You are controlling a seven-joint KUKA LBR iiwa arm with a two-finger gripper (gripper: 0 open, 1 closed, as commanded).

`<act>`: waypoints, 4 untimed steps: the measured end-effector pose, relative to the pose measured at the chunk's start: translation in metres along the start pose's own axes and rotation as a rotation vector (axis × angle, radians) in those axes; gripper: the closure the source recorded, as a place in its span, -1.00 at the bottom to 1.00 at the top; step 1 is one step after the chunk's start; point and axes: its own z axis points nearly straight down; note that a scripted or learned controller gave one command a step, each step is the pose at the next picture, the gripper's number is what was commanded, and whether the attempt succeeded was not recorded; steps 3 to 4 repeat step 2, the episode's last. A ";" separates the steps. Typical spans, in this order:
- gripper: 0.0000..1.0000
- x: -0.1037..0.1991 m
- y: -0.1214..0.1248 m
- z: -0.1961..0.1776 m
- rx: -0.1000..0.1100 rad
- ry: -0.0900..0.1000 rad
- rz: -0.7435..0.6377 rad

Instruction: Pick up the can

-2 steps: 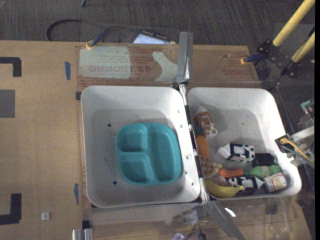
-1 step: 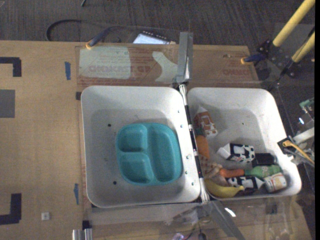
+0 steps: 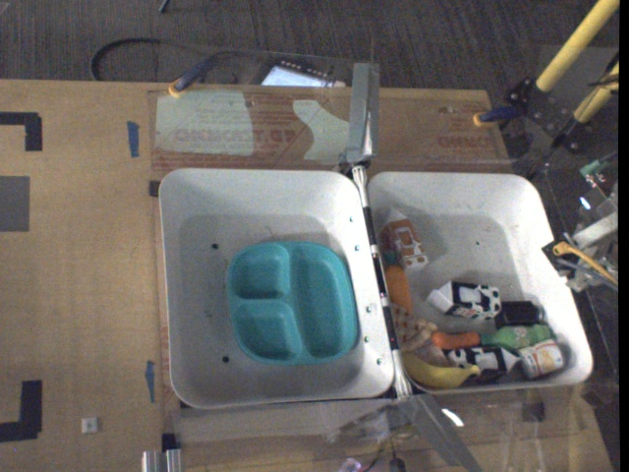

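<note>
A brown and orange can [image 3: 404,243] with a pale label lies on its side in the right bin [image 3: 491,197], close to the bin's left wall and towards the back. Nothing touches its top. Just in front of it lies an orange carrot-like piece [image 3: 396,288].
A teal divided plate [image 3: 292,301] sits in the left bin [image 3: 197,214]. The right bin's front holds a cow-patterned carton [image 3: 465,300], a black block [image 3: 518,313], a banana [image 3: 439,373], a green item [image 3: 521,337] and a small pale cylinder [image 3: 542,360]. The right bin's back right floor is bare.
</note>
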 end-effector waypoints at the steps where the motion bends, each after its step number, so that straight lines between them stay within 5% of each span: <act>1: 1.00 -0.034 0.002 0.027 0.004 -0.002 0.090; 4: 1.00 -0.041 0.000 0.024 0.005 -0.001 0.158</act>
